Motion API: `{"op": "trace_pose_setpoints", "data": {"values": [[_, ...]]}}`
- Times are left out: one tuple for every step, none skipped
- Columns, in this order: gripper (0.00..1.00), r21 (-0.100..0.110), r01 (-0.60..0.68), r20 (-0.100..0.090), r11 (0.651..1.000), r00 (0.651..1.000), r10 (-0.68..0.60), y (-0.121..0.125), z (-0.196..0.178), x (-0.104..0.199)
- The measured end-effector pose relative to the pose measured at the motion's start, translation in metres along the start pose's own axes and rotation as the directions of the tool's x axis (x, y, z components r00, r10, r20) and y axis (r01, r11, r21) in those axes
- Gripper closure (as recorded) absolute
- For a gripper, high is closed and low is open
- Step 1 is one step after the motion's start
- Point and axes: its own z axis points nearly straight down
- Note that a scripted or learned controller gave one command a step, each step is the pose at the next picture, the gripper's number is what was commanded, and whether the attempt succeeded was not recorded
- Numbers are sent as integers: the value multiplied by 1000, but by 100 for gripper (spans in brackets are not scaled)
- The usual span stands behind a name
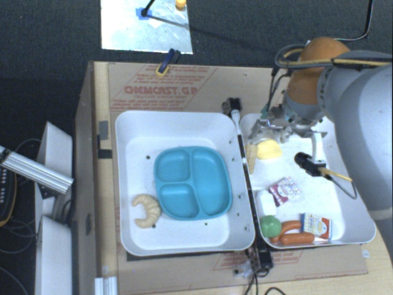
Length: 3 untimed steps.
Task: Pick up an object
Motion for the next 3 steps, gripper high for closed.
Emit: {"op": "trace_pose_setpoints", "data": {"values": [[100,-3,3,1,1000,1000,-3,1,-11,0],[0,-3,3,1,1000,1000,-3,1,-11,0],[0,1,-3,0,1000,1000,3,-23,0,-20]]}}
